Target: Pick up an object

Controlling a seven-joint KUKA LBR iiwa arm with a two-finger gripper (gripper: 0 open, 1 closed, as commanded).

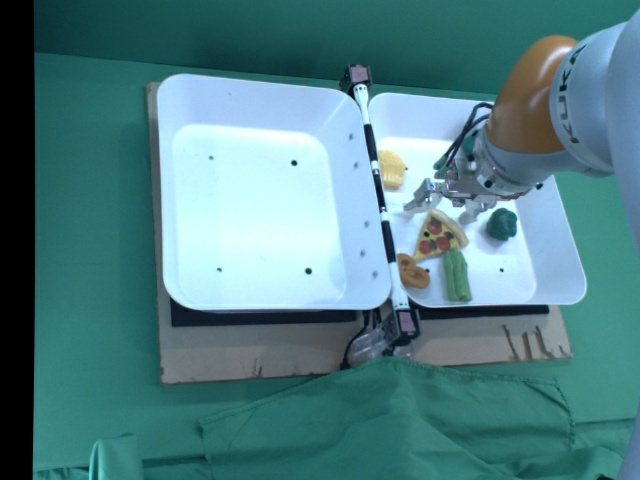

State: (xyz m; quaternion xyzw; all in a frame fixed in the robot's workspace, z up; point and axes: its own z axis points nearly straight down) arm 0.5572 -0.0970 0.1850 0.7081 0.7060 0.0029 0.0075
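Gripper (440, 200) hovering low in the right bin (560, 268), jaws spread, nothing between them. I read it as lining up on the pizza (440, 234) — just below it; broccoli (502, 224) beside, corn (391, 168) beyond.

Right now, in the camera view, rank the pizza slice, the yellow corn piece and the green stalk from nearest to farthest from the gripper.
1. Pizza slice, just below the gripper.
2. Yellow corn piece, to its left by the divider.
3. Green stalk, lower down near the right bin's front edge.
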